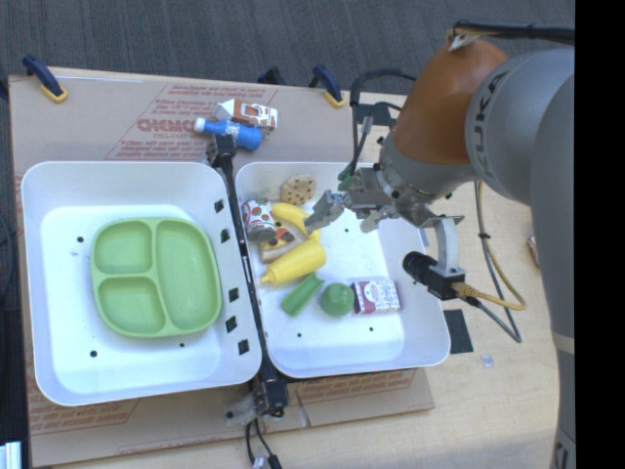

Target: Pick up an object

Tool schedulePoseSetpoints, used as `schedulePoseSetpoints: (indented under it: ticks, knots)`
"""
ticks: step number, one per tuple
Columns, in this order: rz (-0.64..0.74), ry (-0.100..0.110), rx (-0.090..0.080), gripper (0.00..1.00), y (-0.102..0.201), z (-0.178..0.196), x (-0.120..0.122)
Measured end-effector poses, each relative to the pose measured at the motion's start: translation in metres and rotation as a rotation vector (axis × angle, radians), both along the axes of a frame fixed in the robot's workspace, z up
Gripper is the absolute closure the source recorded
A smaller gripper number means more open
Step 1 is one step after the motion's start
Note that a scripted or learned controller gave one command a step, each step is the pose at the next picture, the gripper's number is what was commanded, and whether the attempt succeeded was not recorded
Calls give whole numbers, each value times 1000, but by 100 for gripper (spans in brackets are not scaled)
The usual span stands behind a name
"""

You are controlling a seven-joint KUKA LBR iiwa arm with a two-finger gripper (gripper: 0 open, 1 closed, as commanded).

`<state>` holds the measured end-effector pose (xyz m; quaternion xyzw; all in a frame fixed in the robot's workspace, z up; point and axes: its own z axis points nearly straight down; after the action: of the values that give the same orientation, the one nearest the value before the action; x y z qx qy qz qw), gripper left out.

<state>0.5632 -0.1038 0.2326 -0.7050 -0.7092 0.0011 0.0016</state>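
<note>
Toys lie in right bin (422,332): banana (289,215), yellow squeeze bottle (295,261), cookie (297,188), small carton (260,219), green pickle (301,295), green ball (336,299), maroon box (376,296). Gripper (327,210) sits just right of banana, above bin floor; jaw state can't be told, nothing seen held. Left bin (49,360) holds green divided plate (156,276).

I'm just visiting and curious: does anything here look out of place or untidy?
Yes. A small carton and tube lie on the cardboard above the bins, outside both. The toy food, such as the banana and cookie, is heaped in the right bin, while the left bin has a green plate.
</note>
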Motion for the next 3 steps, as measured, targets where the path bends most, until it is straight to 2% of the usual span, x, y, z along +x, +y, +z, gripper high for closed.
schedulePoseSetpoints:
  ticks: [1, 2, 3]
  knots:
    - [1, -4, 0, 0, 43, 67, -26]
    - [1, 1, -1, 0, 29, -42, -87]
    - [1, 0, 1, 0, 8, -141, -87]
